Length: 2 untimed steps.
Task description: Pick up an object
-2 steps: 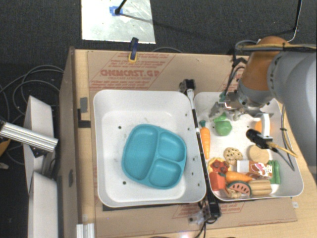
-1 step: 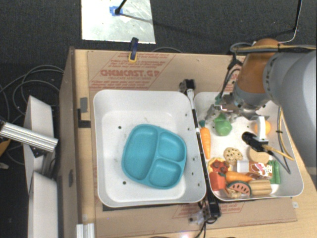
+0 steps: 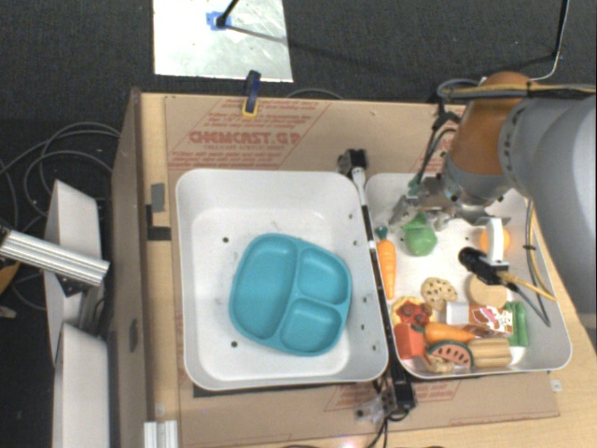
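Scene: a grey robot arm reaches in over the right bin, which is crowded with toy food; the left bin carries a blue divided tray.
Gripper: the gripper sits low at the far left part of the right bin, just above a green toy; whether it is open or closed on anything cannot be told from this angle.
Nearest objects: the green toy lies on the bin floor, with a carrot beside it along the dividing wall and a cookie nearby.
Progress: by the look of it, nothing is lifted yet; the arm seems poised over the green toy, with the grasp and the lift left to do.
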Each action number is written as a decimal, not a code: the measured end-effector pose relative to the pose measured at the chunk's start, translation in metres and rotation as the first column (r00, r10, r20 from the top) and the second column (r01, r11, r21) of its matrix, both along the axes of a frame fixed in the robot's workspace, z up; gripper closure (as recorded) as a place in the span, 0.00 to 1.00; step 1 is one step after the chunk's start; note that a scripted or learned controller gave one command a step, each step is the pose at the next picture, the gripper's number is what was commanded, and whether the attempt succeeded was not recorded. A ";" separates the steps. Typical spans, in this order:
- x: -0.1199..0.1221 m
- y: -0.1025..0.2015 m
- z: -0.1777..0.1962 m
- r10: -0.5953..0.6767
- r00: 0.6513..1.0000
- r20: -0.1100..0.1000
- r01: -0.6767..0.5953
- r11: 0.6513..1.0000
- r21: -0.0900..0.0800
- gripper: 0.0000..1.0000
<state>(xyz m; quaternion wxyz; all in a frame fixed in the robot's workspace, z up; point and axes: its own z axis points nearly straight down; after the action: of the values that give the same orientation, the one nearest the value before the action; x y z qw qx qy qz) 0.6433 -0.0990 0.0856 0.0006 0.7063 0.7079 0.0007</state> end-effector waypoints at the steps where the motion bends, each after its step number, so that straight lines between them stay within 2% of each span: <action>1: -0.002 0.014 0.044 0.003 1.000 0.003 -0.003 1.000 0.001 0.00; 2: -0.007 0.002 -0.003 -0.001 1.000 -0.004 0.001 1.000 0.000 0.00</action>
<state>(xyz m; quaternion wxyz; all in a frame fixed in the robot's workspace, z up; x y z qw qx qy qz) 0.6360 -0.0966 0.0823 -0.0005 0.7068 0.7074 -0.0008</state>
